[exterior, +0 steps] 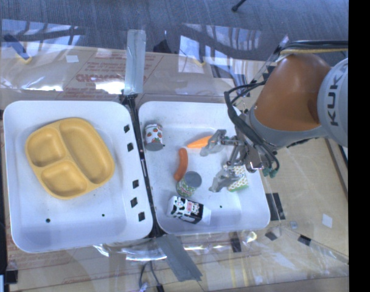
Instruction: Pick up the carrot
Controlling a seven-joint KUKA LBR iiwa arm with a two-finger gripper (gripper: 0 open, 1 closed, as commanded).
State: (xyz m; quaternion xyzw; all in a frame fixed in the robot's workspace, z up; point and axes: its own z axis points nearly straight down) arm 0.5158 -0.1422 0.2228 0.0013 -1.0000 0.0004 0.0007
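Two white bins (14, 181) are sitting on the bench; in the right one the tool (216, 164) is hovering spread wide, gripping nothing. Carrot (200, 142) is lying just beyond its upper finger, probably light, stiff, slick; I'd pinch mid-body.

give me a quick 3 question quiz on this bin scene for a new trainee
1. True or false: the small orange carrot lies in the same white bin as the claw.
2. Which bin holds the yellow three-compartment plastic plate: A right, B left?
3. What long reddish item lies just left of the claw?

Key
1. True.
2. B, the left white bin.
3. The reddish-orange sausage, above the small grey-lidded can.
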